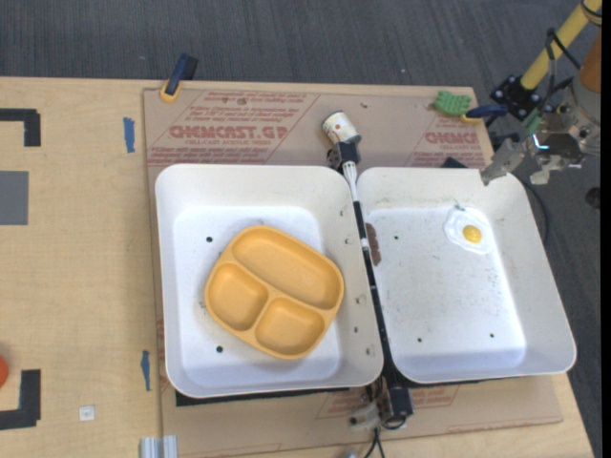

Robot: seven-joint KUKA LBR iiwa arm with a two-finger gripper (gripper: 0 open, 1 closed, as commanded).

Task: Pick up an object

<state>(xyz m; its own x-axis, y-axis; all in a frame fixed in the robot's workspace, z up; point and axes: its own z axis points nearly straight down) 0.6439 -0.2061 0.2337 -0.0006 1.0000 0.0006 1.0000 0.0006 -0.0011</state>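
the arm (570, 29) comes in at the upper right corner of the camera view, a yellowish link slanting down and to the left from the top edge. below it sits a dark joint with cabling, then the metallic wrist hardware. the gripper (506, 160) hangs at the end of this, pointing down and left, low and near the frame's right side; its parts are too small and cluttered to read.

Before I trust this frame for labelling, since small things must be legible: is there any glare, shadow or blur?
Camera view: lighting is even and soft, no hard glare on the white bins; the yellow tray and fried egg are sharp; the gripper at the right edge is cluttered and slightly soft, so its state is unclear.
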